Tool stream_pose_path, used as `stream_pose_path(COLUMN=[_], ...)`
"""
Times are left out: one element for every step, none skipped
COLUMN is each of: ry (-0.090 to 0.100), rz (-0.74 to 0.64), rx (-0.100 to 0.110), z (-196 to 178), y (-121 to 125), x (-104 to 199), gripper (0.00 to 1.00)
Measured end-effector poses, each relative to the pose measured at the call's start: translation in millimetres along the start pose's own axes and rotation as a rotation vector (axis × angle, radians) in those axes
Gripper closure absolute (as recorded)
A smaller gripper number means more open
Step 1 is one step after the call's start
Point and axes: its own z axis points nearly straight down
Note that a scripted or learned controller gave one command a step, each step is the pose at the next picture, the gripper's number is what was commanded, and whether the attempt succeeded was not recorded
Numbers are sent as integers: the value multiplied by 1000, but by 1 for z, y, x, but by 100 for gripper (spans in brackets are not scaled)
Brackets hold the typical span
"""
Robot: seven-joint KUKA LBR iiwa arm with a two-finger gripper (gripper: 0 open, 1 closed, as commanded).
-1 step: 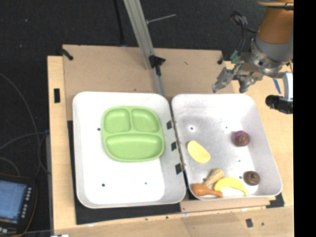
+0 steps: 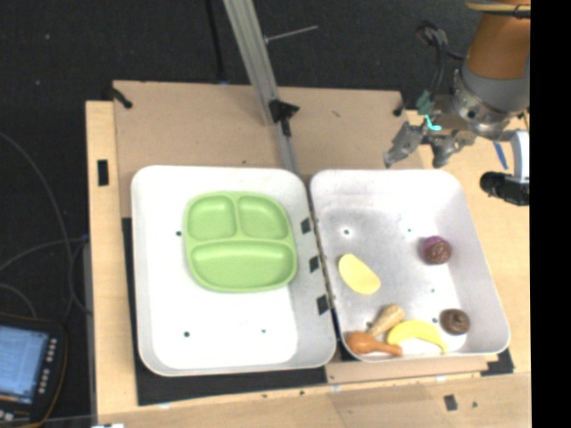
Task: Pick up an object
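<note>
**Gripper spread above the right bin, nothing held**

The arm [image 2: 500, 52] comes in at the upper right of the frame, and its gripper [image 2: 419, 148] hangs over the bench just beyond the far rim of the right bin [image 2: 393, 203]. The two fingers [image 2: 399, 150] stand apart with nothing between them, so the pick has not been made.

The things to choose from all lie in the right bin. A flat yellow piece [image 2: 359, 275] sits near the bin's middle, well apart from its neighbours. A dark purple ball [image 2: 436, 251] lies toward the right wall, also alone. Along the lower edge of the frame a cluster crowds the near wall: an orange piece [image 2: 373, 344], a tan piece [image 2: 387, 319] touching it, a banana [image 2: 416, 335] just beside both, and a brown ring [image 2: 454, 321] a little to the right. The left bin [image 2: 161, 328] bears a green tray [image 2: 239, 242] with three compartments.

All of these look like small toy foods, probably light and stiff plastic with smooth, somewhat slippery skins. The purple ball seems the easiest take: free on all sides, it could be closed on across its middle, though a round shape may roll or squirt out. The yellow piece lies low, so the fingers would have to reach almost to the bin floor and pinch its narrower width. The cluster is the risky choice, since fingers could strike a neighbour.
</note>
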Motion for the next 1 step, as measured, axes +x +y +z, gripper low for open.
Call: stream_pose_path(ry=[1], rz=[2], rx=[6], z=[63], y=[2], x=[2], gripper=[0])
